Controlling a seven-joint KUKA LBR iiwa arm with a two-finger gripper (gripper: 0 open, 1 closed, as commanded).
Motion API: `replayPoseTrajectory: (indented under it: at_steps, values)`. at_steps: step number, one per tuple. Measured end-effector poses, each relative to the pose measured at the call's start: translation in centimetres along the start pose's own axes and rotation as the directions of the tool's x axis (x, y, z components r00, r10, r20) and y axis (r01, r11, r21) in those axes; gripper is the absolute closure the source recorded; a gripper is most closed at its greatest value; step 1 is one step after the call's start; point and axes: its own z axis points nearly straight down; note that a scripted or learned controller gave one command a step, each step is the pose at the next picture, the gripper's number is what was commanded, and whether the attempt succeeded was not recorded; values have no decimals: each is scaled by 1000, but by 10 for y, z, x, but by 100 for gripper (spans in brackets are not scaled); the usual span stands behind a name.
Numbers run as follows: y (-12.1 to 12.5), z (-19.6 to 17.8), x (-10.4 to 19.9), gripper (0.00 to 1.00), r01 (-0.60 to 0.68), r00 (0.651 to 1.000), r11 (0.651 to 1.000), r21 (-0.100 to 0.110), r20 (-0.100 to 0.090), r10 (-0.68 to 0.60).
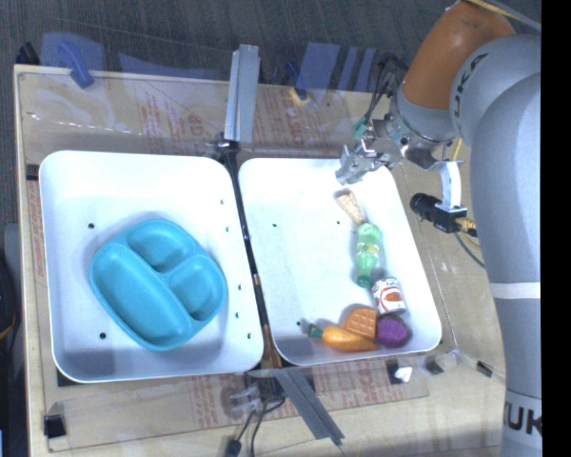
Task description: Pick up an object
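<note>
- My arm (pixel 495 112) comes in from the right, the orange band high at the top right, the grey wrist bent down and left toward the right bin's (pixel 285 255) far edge.
- My gripper (pixel 354 168) hangs over that bin's upper right corner — whether it is apart or together I cannot tell at this slant.
- Nothing shows between its tips; the nearest thing, a small tan piece (pixel 349 205), lies just below it on the bin floor.
- Next down the right side lies a green bottle (pixel 367 252), pale and see-through, lengthwise along the wall.
- Below that stands a small can (pixel 389 296) with a red and white label.
- In the near right corner sit a purple ball (pixel 393 330), a waffle-patterned orange piece (pixel 362 321) and a carrot (pixel 343 338) with a green stub — all close together, touching or nearly so.
- The left bin (pixel 67 198) holds a blue tray (pixel 157 282) with three compartments, lying at a slant.
- Both bins rest side by side on the desk (pixel 124 103).
</note>
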Motion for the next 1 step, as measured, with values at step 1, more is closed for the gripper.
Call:
replayPoseTrajectory:
  at_steps: [1]
  values:
    - [0, -26, 5, 100, 1, 1000, 1000, 0, 0, -1]
